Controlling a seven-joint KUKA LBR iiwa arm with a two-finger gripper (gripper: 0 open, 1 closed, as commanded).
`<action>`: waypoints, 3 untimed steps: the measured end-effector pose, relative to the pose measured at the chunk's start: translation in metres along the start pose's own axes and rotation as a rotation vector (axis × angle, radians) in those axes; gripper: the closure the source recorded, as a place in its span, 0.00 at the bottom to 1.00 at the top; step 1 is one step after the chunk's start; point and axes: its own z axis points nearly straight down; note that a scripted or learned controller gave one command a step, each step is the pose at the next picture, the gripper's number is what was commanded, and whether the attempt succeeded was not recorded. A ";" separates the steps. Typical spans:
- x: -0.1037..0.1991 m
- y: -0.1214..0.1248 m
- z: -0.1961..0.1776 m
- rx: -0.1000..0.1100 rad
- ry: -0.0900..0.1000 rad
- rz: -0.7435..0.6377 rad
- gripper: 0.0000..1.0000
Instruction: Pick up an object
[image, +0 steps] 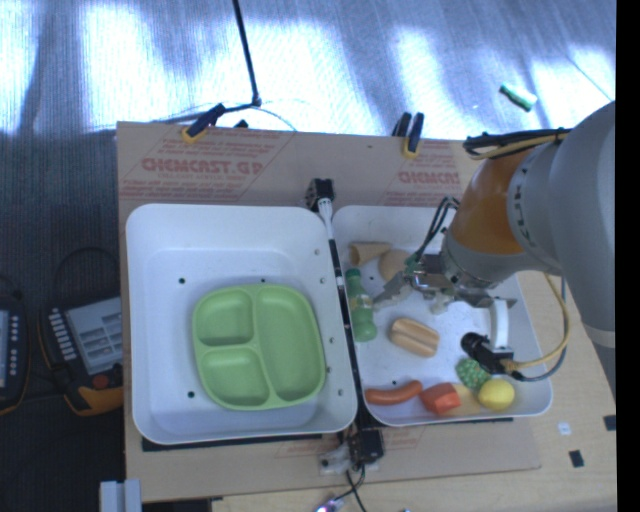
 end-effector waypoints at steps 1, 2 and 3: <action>0.012 0.065 0.005 0.004 -0.004 0.173 0.00; 0.012 0.068 -0.006 -0.008 -0.006 0.174 1.00; 0.078 0.090 -0.091 0.001 0.000 0.716 1.00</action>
